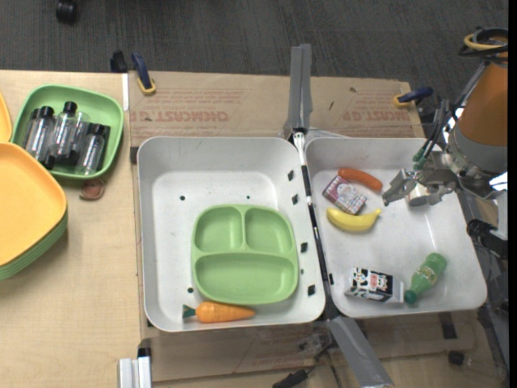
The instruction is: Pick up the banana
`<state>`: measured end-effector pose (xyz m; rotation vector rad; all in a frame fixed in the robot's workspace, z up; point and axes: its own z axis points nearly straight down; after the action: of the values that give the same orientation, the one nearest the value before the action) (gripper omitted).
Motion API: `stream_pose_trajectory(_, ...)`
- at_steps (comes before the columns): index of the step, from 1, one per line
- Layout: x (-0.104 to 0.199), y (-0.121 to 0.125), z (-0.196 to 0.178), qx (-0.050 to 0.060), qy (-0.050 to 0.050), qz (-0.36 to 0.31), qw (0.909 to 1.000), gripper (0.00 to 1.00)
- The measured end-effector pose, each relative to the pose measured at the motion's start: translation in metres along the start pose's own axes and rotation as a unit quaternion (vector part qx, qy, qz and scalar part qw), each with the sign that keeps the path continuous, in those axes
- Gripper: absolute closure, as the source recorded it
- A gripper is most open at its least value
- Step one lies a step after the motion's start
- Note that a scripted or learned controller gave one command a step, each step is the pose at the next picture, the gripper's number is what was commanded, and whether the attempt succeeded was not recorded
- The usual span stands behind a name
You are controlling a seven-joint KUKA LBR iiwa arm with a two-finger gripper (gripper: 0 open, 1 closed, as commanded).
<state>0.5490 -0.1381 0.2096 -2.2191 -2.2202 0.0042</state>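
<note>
The yellow banana (353, 220) lies in the right bin (452, 241), curved, just below a small pink packet (342, 192) and an orange sausage-shaped piece (360, 178). My gripper (401, 191) hangs over the right bin's upper part, a short way right of and above the banana, apart from it. Nothing shows between its fingers.
A black-and-white milk carton (375, 285) and a green bottle (426, 277) lie at the right bin's front. The left bin (161, 217) holds a green divided plate (244, 255) and a carrot (220, 313). A green tray of vials (66, 132) and stacked orange plates (28, 217) sit far left.
</note>
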Motion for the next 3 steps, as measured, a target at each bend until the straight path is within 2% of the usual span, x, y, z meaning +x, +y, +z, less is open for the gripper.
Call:
stream_pose_trajectory(1, 0.03, 0.018, 0.065, 0.0, 0.0, -0.178, 0.984, 0.0)
stream_pose_trajectory(2, 0.028, 0.001, 0.119, 0.0, 0.0, -0.076, 0.9971, 0.0)
stream_pose_trajectory(3, 0.011, 0.051, 0.118, -0.002, 0.0, -0.117, 0.9931, 0.0)
